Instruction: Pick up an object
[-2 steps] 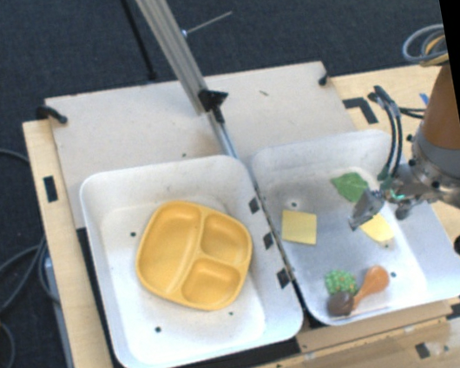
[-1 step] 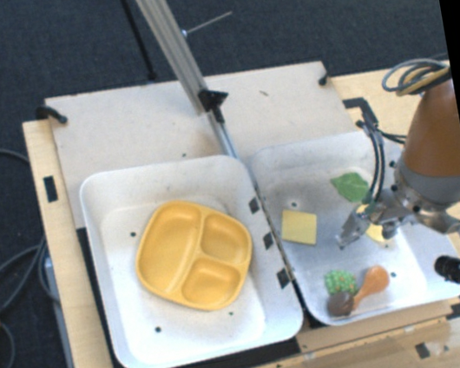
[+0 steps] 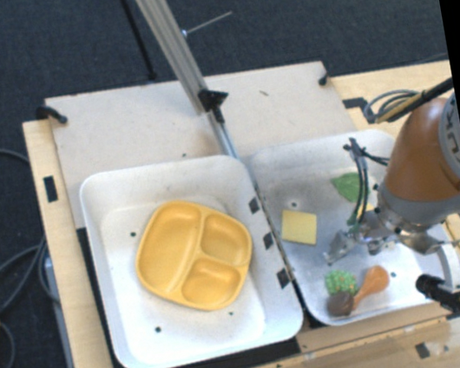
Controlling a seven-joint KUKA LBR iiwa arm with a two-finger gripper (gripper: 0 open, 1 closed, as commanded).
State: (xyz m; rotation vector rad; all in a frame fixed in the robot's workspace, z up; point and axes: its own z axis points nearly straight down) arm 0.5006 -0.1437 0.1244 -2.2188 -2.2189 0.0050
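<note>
1. The gripper (image 3: 347,246) was down in the right bin (image 3: 297,167), hanging off the grey arm (image 3: 417,168) with its orange band. Couldn't tell how its tips were set, too small and cluttered, and nothing showed between them.
2. Just left of the gripper and a bit farther back lay a yellow block (image 3: 299,227), flat on the bin floor.
3. Right below the gripper sat a little green toy (image 3: 339,280), and beside it a wooden spoon (image 3: 361,290), its dark end nearest the bin's front edge.
4. Behind the gripper, a green leaf (image 3: 347,185) poked out next to the arm.
5. Way off to the left, the other bin (image 3: 108,244) held a yellow divided plate (image 3: 193,254).
</note>
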